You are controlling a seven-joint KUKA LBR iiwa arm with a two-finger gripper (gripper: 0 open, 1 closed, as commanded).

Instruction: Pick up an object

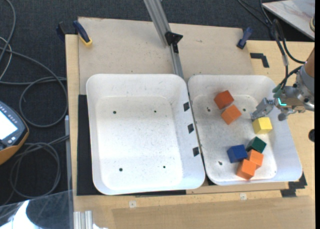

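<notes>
Over in the right-hand bin: the blocks and the gripper are all gathered here.
Yellow block (262,124): it sits near the right wall of the right bin (200,123), about halfway down, just under the gripper's tips.
Gripper (271,109): it reaches in from the right edge, its fingers spread apart with nothing between them, hovering just above and beside the yellow block. Whether a tip touches the block, I cannot tell from where I stand.
Arm (307,80): only its wrist end shows at the right edge, grey, with a dark cable looping over it.
Orange pair (227,107): two orange blocks lie touching each other in the upper middle of the same bin, well left of the gripper.
Lower cluster: a blue block (236,153), a green block (258,144) and two more orange blocks (250,164) huddle close together near the front right corner.
Left bin (137,133): white, speckled, sitting beside the right one.
Metal rail (160,18): a slanted bar comes down from the top to the seam between the bins.
Bench board (125,48): pale wood behind the bins, with blue clamps (82,32) at its back corners.
</notes>
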